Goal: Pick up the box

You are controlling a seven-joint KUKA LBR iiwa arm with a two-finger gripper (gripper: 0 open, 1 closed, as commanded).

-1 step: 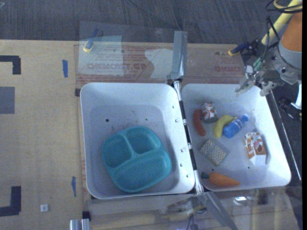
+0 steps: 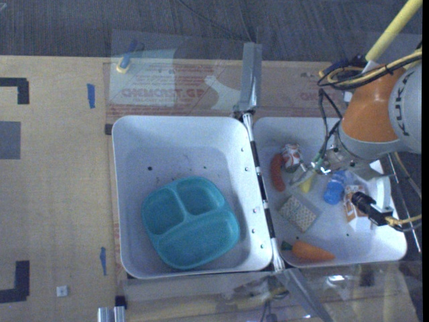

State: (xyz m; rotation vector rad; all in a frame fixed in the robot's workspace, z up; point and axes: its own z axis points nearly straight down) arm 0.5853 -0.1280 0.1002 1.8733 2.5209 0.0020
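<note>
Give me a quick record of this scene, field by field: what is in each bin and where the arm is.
left bin: a teal plastic divided plate, lying flat toward the near side
right bin: a small flat patterned grey box, a red sausage-shaped toy, an orange carrot toy, a blue bottle-like object, a small red and white can
arm: grey KUKA arm with orange band, reaching over the right bin
gripper: above the right bin's far part, up from the box
box status: lying in the bin, not held

Two white bins (image 2: 127, 136) on the table: one teal divided tray (image 2: 191, 221) in the left; one carrot (image 2: 312, 251), one red sausage (image 2: 277, 172), one patterned box (image 2: 297, 212) in the right
</note>
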